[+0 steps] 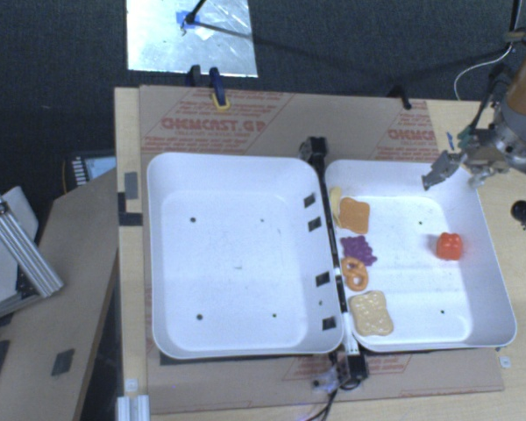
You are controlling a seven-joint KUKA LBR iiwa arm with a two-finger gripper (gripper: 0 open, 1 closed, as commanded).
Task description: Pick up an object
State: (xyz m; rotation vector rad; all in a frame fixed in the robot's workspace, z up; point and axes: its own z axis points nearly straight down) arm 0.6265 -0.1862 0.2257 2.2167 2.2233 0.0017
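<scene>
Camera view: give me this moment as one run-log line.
end effector: above right bin far rim, nothing held | red object: lying in right bin, apart from end effector | pick: not yet done

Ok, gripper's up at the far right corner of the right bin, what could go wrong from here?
1. Most items hug the divider wall: toast, grapes, pretzel, cracker. A finger may hit the wall.
2. They nearly touch, so a grasp may nudge neighbours.
3. The red pepper lies alone, the safer target for the gripper.
</scene>
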